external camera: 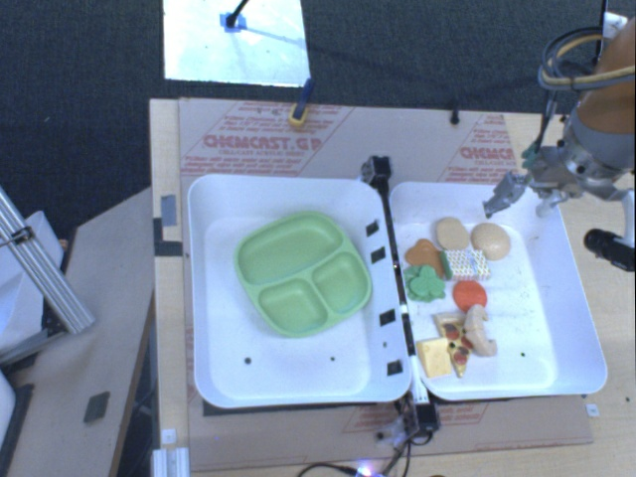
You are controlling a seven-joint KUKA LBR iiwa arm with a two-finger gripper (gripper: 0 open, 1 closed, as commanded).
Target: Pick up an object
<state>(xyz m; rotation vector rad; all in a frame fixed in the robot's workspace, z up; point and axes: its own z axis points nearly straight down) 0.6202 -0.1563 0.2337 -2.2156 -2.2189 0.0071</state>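
Two smooth, glossy white plastic bins (pixel 586 366) sit below the grey metal end effector (pixel 519 195), on a pale wood-look table (pixel 119 266); left of it, a matt green plastic divided tray (pixel 303 271), with printed brown cardboard (pixel 263 139) beyond.
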